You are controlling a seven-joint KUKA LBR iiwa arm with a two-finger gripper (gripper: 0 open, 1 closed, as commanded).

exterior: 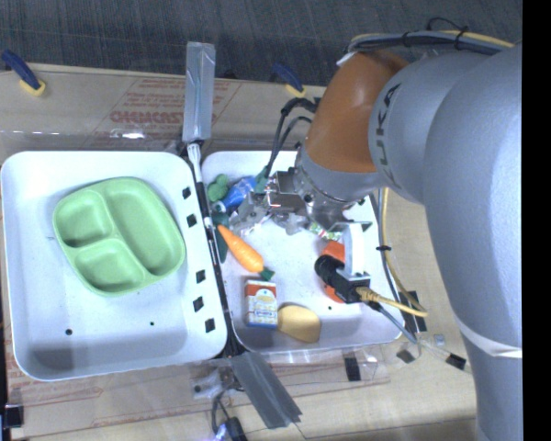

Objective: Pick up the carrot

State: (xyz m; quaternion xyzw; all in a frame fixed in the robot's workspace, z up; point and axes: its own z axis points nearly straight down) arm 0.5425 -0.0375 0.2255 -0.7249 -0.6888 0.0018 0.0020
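Here the step in hand seems to be the approach: the carrot (pixel 240 247) lies free on the floor of the right bin (pixel 289 336), close to its left wall, and nothing grips it. The gripper (pixel 274 202) hangs over the bin's upper part, just above and to the right of the carrot. Its state cannot be told. Next, it should probably descend to the lower left and align with the carrot's slanted body.
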